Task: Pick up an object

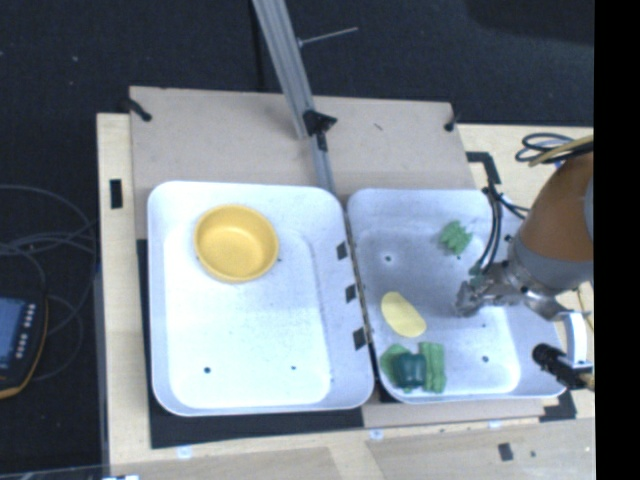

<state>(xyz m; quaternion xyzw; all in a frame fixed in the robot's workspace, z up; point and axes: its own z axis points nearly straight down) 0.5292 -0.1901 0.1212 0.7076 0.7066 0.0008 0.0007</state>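
The right bin (400, 218) holds a small light green object (455, 236) near its far right, a flat yellow piece (403, 315) at mid left, and a dark teal object (406, 368) beside a green block (434, 367) at the near edge. My gripper (472, 299) hangs low over the right bin's floor, to the right of the yellow piece and below the light green object. Nothing shows between its fingers. A yellow bowl (237, 242) sits upright in the far left of the left bin (250, 368).
A grey metal pole (290, 68) slants up from the bins' far side. The arm's orange band (560, 218) looms over the right bin's right edge, with cables (545, 148) behind it. A handheld pendant (18, 338) lies off the bench at left.
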